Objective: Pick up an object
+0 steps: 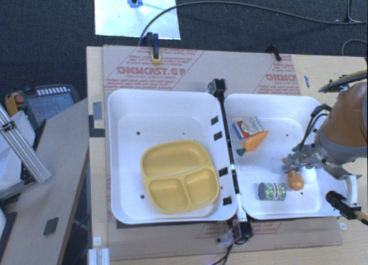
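The right bin holds several small items. A toy carrot lies at its upper left, touching a small white and red carton. A short green and red can lies on its side near the bin's front. Just right of the can sits a small orange-brown piece with a white piece beside it. My gripper hangs low over the right side of this bin, right above the orange-brown piece. Whether it touches that piece cannot be made out.
The left bin holds a yellow divided plate toward its front right. A black divider runs between the two bins. The arm's orange band covers the right bin's far right wall.
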Tool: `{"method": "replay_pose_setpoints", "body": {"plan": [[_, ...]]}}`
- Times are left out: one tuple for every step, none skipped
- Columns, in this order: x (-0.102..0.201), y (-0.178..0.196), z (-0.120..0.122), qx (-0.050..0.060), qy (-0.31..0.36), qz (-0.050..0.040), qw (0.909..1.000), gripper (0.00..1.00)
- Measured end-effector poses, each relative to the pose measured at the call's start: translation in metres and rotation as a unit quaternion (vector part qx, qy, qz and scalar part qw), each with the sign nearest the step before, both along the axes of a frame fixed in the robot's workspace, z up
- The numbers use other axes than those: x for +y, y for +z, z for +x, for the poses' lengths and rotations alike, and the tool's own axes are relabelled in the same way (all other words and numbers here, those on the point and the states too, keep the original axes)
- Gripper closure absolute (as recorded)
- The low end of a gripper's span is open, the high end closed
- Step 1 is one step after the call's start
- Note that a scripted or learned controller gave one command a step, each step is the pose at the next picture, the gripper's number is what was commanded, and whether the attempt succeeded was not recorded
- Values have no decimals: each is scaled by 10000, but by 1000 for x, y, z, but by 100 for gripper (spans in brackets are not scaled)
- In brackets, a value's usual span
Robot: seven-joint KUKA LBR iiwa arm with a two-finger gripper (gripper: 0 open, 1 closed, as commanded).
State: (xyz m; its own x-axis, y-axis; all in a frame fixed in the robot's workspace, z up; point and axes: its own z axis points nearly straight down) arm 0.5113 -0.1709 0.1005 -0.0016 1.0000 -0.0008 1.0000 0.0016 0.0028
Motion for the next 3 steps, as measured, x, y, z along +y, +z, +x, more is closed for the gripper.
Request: {"method": "replay_pose_setpoints", "body": {"plan": [[-2,62,8,-22,11,-8,10000,100],[0,106,8,-19,13,-7,10000,100],[0,154,10,-23,13,-9,10000,100]]}}
